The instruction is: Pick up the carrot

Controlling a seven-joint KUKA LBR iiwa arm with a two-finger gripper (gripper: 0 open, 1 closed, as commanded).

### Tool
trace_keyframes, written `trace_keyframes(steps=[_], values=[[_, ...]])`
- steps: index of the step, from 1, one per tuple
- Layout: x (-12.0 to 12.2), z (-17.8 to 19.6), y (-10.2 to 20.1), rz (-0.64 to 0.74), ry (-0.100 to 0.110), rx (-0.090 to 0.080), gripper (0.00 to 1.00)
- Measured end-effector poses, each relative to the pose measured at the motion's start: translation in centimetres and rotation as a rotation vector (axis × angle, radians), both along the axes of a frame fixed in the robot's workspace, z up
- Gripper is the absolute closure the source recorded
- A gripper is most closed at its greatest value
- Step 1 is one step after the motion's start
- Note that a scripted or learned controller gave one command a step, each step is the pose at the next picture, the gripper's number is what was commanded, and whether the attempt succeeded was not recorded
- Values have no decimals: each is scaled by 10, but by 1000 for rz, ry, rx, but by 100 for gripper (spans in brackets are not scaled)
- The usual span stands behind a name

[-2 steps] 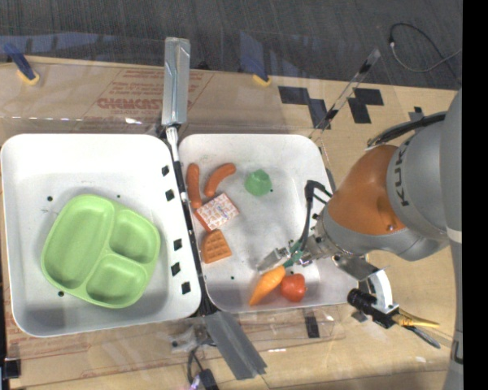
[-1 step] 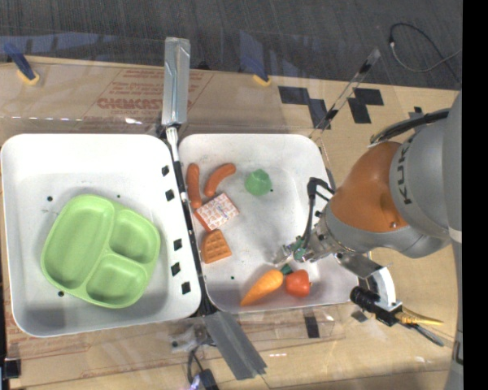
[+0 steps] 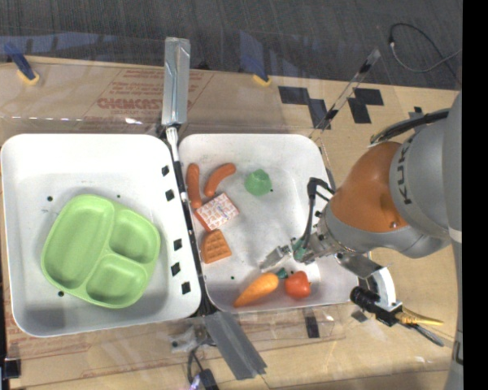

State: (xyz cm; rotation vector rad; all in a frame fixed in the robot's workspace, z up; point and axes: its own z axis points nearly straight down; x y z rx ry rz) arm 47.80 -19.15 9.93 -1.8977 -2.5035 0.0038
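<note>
Carrot lying near front wall of right bin, just beside a tomato. Gripper low above it, just apart, fingers slightly open, nothing held between them.

A brown cardboard-covered bench top with red print lies under clear plastic sheeting; dark grey ribbed carpet floor beyond; a thin black cable loops there.
</note>
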Motion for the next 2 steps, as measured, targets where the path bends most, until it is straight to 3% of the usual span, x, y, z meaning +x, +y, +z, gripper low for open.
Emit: trace_keyframes(steps=[1, 2], values=[[-2, -9, 53, 156, 2, 3, 0], [-1, -8, -9, 21, -1, 1, 0]])
